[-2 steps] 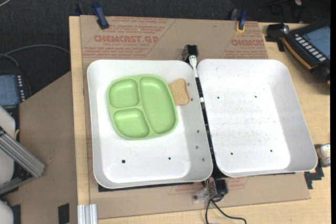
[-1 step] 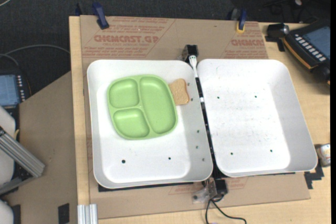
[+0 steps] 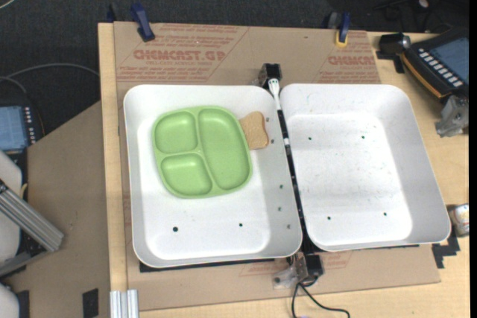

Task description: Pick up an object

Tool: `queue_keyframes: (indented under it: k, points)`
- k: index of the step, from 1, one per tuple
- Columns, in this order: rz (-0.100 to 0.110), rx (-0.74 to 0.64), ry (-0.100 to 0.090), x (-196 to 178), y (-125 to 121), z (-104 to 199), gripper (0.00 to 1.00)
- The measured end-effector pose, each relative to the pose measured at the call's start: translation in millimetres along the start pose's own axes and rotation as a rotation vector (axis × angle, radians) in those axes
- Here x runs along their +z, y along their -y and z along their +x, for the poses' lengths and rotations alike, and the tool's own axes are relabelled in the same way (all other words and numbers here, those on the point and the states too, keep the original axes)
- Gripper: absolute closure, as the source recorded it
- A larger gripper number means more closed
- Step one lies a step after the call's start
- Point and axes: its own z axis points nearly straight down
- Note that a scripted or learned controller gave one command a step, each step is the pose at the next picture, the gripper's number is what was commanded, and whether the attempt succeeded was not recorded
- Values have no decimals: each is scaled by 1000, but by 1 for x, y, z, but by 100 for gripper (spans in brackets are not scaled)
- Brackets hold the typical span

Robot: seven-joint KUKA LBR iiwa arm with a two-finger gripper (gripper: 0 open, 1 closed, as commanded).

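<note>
green three-compartment plate (image 3: pixel 201 152) lies flat in the left bin (image 3: pixel 149 234), a tan sponge-like piece (image 3: pixel 255 130) touching its right rim, close to the bin's inner wall. right bin (image 3: pixel 358 175) alongside on the worktop (image 3: pixel 186 48). tool's state, cannot tell. the risk as i judge it: the plate's low rim slips a pinch, and the crowded tan piece gets nudged, not lifted.

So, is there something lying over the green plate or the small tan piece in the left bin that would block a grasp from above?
Nothing visible lies on top of either. The green divided plate sits open to the camera in the left bin, and the tan piece rests against the plate's right edge, so fingers closing on it there could meet the rim.
</note>
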Motion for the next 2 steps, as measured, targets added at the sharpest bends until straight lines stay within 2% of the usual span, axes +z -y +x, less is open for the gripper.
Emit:
queue_keyframes:
  k: [1, 2]
  points:
    - [-20, 4, 10, -19, -26, -51, 100]
    - [-8, 2, 2, 46, 0, -32, 100]
